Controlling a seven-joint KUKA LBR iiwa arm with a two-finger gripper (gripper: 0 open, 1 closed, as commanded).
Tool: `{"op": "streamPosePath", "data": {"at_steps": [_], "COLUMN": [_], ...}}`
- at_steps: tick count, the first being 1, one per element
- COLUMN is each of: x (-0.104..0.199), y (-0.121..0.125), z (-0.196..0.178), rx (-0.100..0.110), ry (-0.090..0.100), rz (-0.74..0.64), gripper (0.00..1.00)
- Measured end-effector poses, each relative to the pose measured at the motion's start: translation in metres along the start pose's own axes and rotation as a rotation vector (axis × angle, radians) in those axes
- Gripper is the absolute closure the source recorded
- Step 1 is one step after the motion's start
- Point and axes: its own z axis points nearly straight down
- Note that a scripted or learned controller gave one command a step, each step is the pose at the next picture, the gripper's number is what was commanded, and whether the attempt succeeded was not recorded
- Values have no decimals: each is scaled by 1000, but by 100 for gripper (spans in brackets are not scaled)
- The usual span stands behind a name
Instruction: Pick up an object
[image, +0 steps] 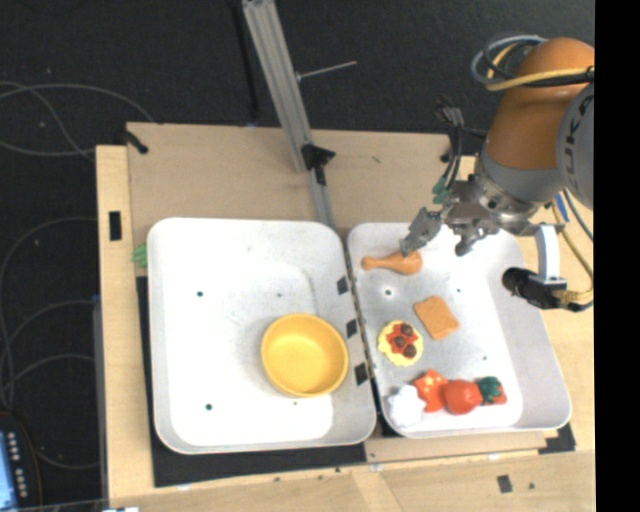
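Observation:
My gripper (441, 236) hangs over the back of the right bin (530, 350), its two fingers spread apart with nothing between them. The left fingertip (416, 238) sits just above a brown drumstick-shaped toy (394, 264) lying near the bin's back left corner. Further forward lie an orange square cracker (436, 316), a small yellow tart with dark red topping (401, 341), and a cluster at the front made of a white lump (405, 404), an orange-red piece (432, 388) and a red tomato with green leaf (470, 395).
The left bin (210, 290) holds a yellow bowl (303, 354) near its front right. A grey metal rail (290, 110) slants up from between the bins. A black fitting (530, 286) sticks out at the right bin's right edge.

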Motion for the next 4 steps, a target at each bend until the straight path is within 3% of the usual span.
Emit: {"op": "streamPosePath", "data": {"at_steps": [1, 2, 4], "x": [0, -4, -2], "y": [0, -10, -6], "z": [0, 48, 135], "rx": [0, 4, 5], "ry": [0, -4, -5], "rz": [1, 5, 8], "gripper": [0, 0, 0]}}
